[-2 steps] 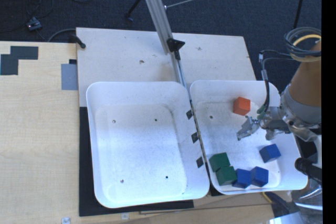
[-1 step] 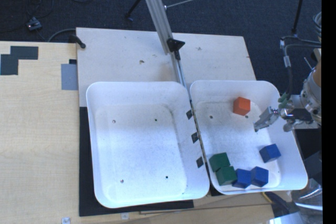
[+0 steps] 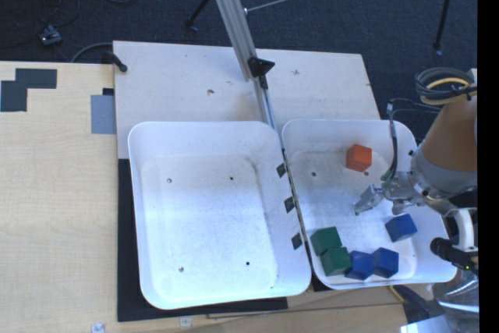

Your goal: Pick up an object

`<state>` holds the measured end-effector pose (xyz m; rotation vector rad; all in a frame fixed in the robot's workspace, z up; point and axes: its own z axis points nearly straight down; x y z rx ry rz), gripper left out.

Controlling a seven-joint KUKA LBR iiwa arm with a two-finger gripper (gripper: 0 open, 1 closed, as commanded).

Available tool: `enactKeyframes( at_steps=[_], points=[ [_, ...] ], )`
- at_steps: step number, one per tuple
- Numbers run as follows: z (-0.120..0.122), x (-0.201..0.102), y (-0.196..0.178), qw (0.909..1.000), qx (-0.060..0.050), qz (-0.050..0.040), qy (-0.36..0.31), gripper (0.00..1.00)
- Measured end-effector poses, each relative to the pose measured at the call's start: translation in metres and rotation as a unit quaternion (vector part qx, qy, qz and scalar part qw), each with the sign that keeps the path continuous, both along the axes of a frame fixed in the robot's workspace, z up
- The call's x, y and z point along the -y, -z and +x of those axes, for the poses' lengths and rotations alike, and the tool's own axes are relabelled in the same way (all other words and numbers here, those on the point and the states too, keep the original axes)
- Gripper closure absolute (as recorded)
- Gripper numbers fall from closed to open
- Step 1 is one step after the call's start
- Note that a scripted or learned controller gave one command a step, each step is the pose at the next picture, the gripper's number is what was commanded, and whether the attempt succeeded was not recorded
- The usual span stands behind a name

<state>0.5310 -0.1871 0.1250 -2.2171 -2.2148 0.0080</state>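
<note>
Now the fingers (image 3: 373,199) hang spread apart over the right bin (image 3: 327,138), gripping nothing. One orange cube (image 3: 359,157), squarish with no clear long axis, lies just up-left of them. Three blue cubes (image 3: 401,227) and two green cubes (image 3: 326,239) sit near the bin's front edge, below the fingers.
</note>
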Motion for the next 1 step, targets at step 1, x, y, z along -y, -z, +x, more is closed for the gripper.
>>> enactKeyframes(
  at_steps=[1],
  points=[
    [-0.0426,-0.0158,-0.0405,1.0,0.003,0.0003,0.001,0.0]
  ],
)
